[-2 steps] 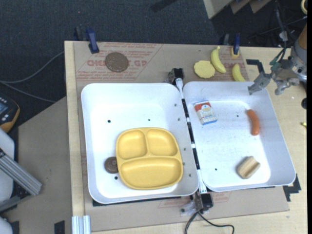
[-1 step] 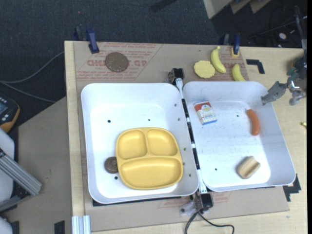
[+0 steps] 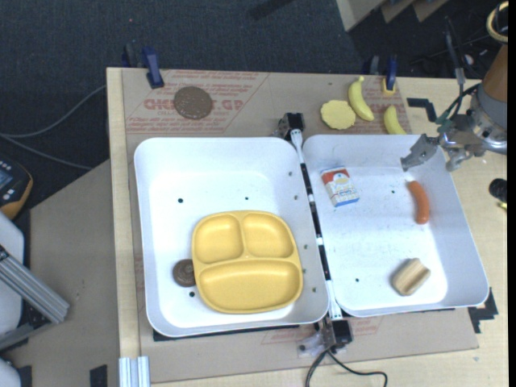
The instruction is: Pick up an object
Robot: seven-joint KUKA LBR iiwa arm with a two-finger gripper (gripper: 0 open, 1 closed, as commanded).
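Camera view: the gripper (image 3: 435, 147) is seen at the right bin's (image 3: 363, 289) far right corner, fingers spread, nothing between them. The toy hot dog (image 3: 419, 202) lies just nearer, long axis near-to-far. A small carton (image 3: 341, 187) lies leftward, a bread roll (image 3: 409, 276) nearer; nothing is judged obstructing.

Bins (image 3: 161, 168): 2x white, black dots. Divided plate (image 3: 244, 260): yellow, plain. Disc by plate (image 3: 184, 272): brown. Carton (image 3: 341, 187): white w/ red top, blue edge. Sausage (image 3: 420, 202): orange-red. Bread roll (image 3: 409, 276): tan. Bananas (image 3: 361, 99): yellow. Cookie (image 3: 192, 101): brown, speckled. Worktop (image 3: 121, 216): pale wood, faded red lettering. Clamps (image 3: 151, 67): blue. Gripper (image 3: 435, 151): grey metal.
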